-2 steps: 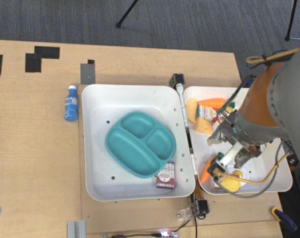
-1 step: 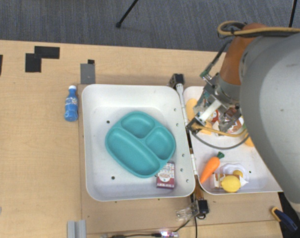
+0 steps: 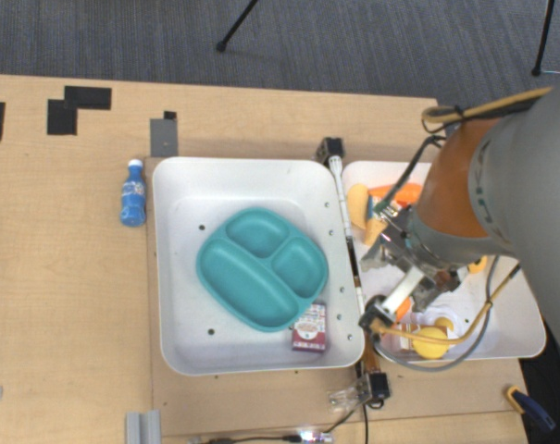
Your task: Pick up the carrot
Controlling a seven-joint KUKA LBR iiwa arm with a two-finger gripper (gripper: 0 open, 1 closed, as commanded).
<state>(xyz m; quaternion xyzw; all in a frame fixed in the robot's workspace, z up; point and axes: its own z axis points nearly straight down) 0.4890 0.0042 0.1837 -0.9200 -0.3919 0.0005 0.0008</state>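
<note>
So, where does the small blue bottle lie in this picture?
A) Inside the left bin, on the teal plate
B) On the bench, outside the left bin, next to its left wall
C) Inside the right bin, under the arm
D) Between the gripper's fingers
B: the blue bottle lies on the bare wood of the bench, just outside the left wall of the left bin, apart from the teal plate.
</note>
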